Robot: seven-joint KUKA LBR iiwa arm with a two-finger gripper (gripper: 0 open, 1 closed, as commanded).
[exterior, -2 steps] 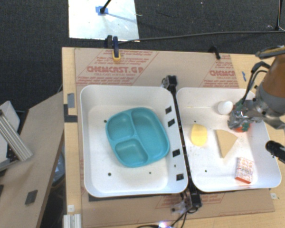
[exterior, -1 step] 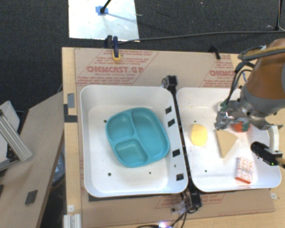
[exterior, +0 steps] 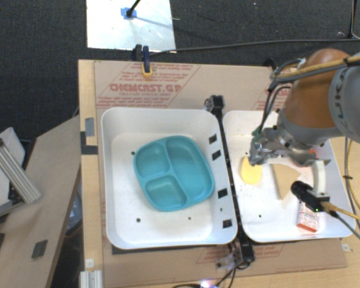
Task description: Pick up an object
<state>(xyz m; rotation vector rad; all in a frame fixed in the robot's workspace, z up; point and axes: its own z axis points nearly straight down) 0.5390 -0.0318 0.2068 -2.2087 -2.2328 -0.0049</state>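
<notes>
Arm (exterior: 324, 101): grey with an orange band, it entered from the right edge of the frame and reached over the right bin.
Tool (exterior: 256, 153): it was positioned in the left part of the right bin, directly above the upper edge of the yellow object.
Tool state: released or clenched could not be determined from this view; nothing was visibly grasped.
Yellow object (exterior: 251, 174): small and rounded, it lay on the floor of the right bin near the divider between the two bins. Whether the tool touched it could not be determined.
Tan piece (exterior: 286, 179): flat and pale brown, it lay just right of the yellow object, partly under the arm.
Red and white packet (exterior: 308, 219): it lay in the lower right corner of the right bin, well apart from the tool.
Right bin (exterior: 240, 125): shallow and white, it occupied the right centre of the frame.
Left bin (exterior: 117, 179): shallow and white, it sat beside the right bin, with black clips along the shared edge.
Teal plate (exterior: 173, 173): divided into three compartments, it lay flat in the middle of the left bin.
Cardboard sheet (exterior: 168, 80): printed in red lettering, it lay under both bins on the surface (exterior: 54, 161).
Clamp (exterior: 146, 62): blue and yellow, it sat on the upper edge of the cardboard sheet.
White sheet (exterior: 108, 17): it lay at the upper left of the frame.
</notes>
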